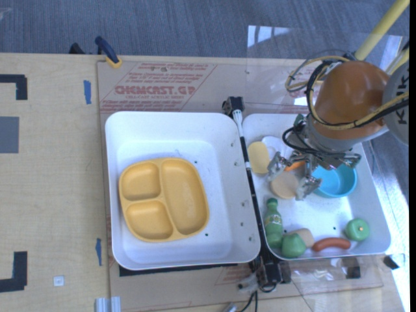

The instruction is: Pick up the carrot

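Note:
Only a small orange piece of the carrot (296,166) shows in the right bin (374,207); the wrist hides the remainder. My gripper (291,175) hangs directly over it, open, with its two metal fingers (276,164) spread on either side of that spot. I cannot see whether the fingers touch the carrot. Nothing is clamped between them.
Around the gripper lie a pale yellow lemon-like item (258,156), a tan round piece (284,187) and a blue bowl (339,181). A green bottle (273,221), green fruits (357,229) and a red sausage (331,244) sit near the front. The left bin (130,132) holds a yellow divided plate (162,198).

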`<action>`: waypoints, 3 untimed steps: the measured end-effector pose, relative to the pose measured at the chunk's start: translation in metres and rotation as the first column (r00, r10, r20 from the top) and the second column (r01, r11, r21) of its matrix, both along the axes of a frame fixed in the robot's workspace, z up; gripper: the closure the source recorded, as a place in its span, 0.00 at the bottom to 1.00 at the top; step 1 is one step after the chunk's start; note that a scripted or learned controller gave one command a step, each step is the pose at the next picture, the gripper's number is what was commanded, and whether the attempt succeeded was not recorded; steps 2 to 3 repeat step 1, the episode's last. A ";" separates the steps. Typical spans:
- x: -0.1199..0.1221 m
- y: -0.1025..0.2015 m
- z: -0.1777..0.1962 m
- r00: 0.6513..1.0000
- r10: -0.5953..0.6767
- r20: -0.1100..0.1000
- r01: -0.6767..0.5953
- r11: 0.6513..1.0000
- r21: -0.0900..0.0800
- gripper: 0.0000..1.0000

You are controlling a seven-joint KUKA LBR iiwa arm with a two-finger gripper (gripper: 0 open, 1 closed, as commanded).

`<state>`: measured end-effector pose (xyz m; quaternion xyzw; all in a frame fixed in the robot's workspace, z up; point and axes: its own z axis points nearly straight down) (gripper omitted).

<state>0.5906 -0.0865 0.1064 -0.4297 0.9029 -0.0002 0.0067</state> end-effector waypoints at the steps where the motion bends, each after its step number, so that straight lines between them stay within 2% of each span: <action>1: 0.002 0.001 0.011 1.000 -0.003 0.008 0.003 1.000 0.003 1.00; 3: 0.002 0.001 0.011 1.000 -0.003 0.008 0.003 1.000 0.003 1.00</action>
